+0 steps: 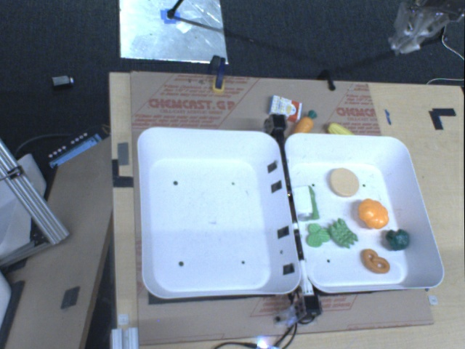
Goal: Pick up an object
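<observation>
The right bin (418,195) holds several toy items. A tan round disc (344,182) lies near its middle, and an orange pumpkin-like piece (373,214) sits just below it. At the right wall is a dark teal lump (397,239), with a brown pretzel (375,261) towards the front. Two green leafy pieces (330,233) and a green L-shaped piece (313,203) lie at the left side. My gripper (415,27) hangs blurred at the top right corner, far above and behind the bin, with nothing seen in it.
The left bin (145,195) stands beside the right one. Behind the bins on the cardboard lie a small orange carrot (303,125), a yellow piece (338,129) and a white-and-red packet (285,107). A shiny metal sheet (145,35) lies on the floor at the back.
</observation>
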Robot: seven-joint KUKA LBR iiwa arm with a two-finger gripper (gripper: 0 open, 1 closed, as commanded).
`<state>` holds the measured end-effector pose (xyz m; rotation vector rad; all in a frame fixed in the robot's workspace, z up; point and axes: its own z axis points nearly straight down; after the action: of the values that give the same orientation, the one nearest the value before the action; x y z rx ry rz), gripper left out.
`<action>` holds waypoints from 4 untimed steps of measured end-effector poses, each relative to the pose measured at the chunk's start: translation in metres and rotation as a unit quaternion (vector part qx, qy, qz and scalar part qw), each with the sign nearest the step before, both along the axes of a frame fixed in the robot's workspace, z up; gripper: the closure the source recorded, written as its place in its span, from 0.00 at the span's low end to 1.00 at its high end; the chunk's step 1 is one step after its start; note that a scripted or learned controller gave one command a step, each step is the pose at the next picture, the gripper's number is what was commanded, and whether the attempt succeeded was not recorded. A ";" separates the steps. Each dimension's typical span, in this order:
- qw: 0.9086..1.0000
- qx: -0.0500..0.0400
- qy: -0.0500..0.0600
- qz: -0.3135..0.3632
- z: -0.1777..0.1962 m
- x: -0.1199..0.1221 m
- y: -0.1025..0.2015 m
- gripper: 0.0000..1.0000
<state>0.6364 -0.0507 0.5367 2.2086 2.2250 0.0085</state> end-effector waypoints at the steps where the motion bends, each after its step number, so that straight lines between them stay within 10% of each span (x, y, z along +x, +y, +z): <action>1: 1.000 0.000 0.002 -0.001 -0.001 0.031 0.038 1.00; 4: 1.000 0.001 0.002 -0.001 -0.001 0.032 0.111 1.00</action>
<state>0.6683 0.0603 0.5355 2.2139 2.2255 0.0048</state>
